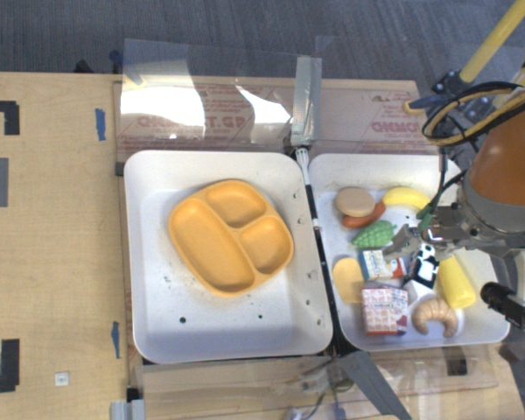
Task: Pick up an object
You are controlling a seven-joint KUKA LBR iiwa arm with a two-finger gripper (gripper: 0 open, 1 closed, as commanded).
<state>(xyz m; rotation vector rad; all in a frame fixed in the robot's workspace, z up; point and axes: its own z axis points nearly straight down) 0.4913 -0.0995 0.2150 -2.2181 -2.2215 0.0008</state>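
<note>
**The claw is low over the toy food, and nothing is seen to be picked up yet**

Two white bins are set side by side on the bench. In the left bin (149, 261) an orange plate (231, 234) with three parts is laid flat. In the right bin (481, 326) a pile of toy food is kept close together.

The gripper (413, 239) is seen low in the right bin, near the middle of the pile. It is placed just beside a green leafy toy (374, 234) and just above a small blue and white box (381, 264). How wide the claw is cannot be told, because it is dark and mixed in with the toys. No toy can be seen held in it.

Around it, a brown round cookie (355, 202), a yellow banana (405, 199), a yellow block (456, 283), a croissant (436, 315), a pink and white carton (384, 311) and a pale yellow round toy (347, 276) are laid.

The step in hand is judged to be the reach down to a toy. Next, one toy must be closed on well, and then a straight lift is called for. The toys are packed tight, so a neighbour could be bumped or the toy could be dropped.
</note>
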